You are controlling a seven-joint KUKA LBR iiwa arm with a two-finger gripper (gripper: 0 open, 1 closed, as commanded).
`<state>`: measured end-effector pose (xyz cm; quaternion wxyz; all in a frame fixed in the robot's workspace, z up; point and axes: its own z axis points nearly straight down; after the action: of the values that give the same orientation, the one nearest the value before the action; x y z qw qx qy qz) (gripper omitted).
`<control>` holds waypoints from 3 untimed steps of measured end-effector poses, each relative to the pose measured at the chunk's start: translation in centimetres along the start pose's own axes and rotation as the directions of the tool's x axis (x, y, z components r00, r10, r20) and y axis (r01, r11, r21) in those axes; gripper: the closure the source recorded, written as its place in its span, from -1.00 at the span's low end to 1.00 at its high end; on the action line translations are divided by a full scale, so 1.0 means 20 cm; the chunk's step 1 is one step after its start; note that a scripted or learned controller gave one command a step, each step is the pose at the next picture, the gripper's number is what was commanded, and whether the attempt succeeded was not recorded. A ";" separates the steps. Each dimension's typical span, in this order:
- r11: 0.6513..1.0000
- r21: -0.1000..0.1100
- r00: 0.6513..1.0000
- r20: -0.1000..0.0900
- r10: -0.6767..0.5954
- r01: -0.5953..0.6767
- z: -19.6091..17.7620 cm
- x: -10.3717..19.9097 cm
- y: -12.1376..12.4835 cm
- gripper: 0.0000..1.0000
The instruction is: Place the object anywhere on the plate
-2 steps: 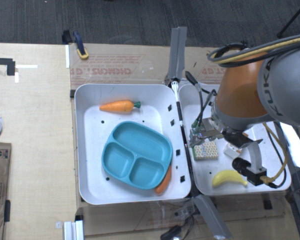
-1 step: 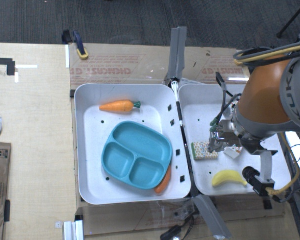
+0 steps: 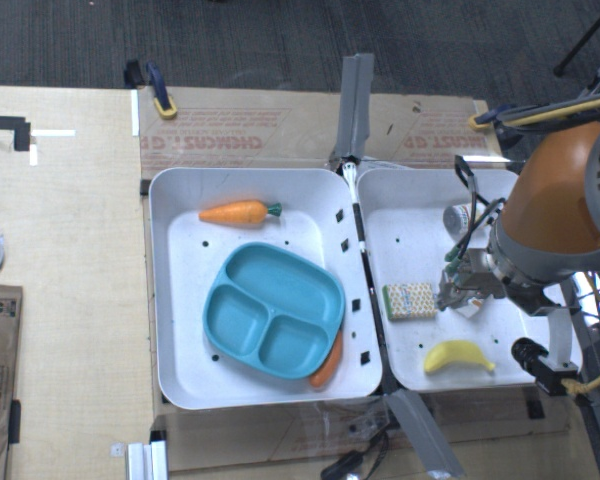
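Over the right bin (image 3: 540, 373) the arm reaches in from the right, its orange band above the wrist, and the tool (image 3: 458, 290) hangs low just right of a small patterned sponge (image 3: 410, 300). Whether the tool is open or closed cannot be told from this angle, and nothing can be seen gripped in it. The sponge lies near the bin's left wall. A yellow banana (image 3: 458, 357) lies below the tool on the bin floor, apart from the sponge. A silvery can (image 3: 459, 218) rests higher up in the same bin, partly hidden by cables.

The 2 bins sit side by side on the worktop (image 3: 60, 318). The left bin (image 3: 170, 268) holds the blue 3-compartment plate (image 3: 273, 311), tilted askew. A carrot (image 3: 239, 212) lies above the plate, clear of it. An orange sausage-like piece (image 3: 327, 365) touches the plate's lower right rim.
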<state>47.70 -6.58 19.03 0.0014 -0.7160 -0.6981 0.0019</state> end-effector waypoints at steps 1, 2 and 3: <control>0.996 -0.002 0.996 0.000 0.093 -0.093 0.00 -0.10 0.03 1.00; 0.951 -0.002 0.951 0.000 0.309 -0.309 0.00 -0.17 0.01 1.00; 0.864 -0.002 0.864 0.000 0.504 -0.504 -0.30 0.25 0.00 1.00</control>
<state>47.79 -1.60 25.06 -0.0001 -0.8734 -0.4869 0.0020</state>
